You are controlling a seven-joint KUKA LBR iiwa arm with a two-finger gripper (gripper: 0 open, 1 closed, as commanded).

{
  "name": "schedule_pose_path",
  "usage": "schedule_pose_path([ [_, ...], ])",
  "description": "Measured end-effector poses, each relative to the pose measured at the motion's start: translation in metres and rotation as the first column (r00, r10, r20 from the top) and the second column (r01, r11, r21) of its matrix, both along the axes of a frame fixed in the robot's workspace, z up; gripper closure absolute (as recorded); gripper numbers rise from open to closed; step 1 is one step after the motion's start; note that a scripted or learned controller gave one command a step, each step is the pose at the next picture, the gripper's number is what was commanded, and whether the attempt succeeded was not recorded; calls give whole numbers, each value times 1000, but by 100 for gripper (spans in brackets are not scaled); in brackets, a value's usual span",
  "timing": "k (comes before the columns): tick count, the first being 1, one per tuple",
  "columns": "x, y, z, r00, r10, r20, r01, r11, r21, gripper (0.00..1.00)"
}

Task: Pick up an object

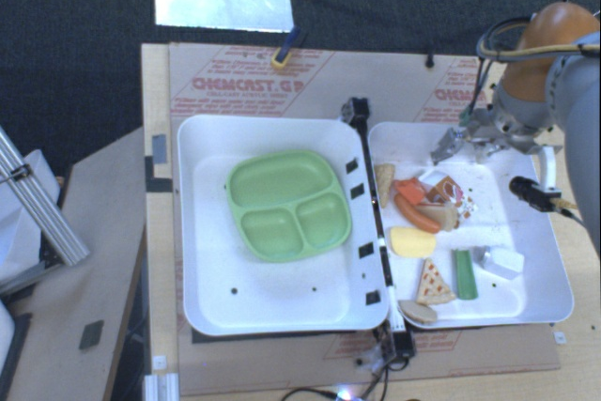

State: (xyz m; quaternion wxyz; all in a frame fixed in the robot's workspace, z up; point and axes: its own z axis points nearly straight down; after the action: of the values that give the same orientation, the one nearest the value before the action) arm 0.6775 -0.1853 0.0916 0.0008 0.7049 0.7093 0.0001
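Hotdog, carrot touching, cheese beside

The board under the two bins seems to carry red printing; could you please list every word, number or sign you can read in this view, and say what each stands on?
"CHEMCAST GP": red print on the brown board behind the left bin.
Smaller red lines under it: too blurred to read.
Red print on the board behind the right bin, likely the same brand: cut off, unreadable.
Red-and-white packet in the right bin: print too small to read.
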Motion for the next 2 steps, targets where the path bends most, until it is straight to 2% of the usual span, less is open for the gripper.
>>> schedule_pose_path([
  [1,1,0,-6,1000,1,0,-1,1000,0,0],
  [2,2,0,6,1000,3,4,-3,1000,-3,100],
])
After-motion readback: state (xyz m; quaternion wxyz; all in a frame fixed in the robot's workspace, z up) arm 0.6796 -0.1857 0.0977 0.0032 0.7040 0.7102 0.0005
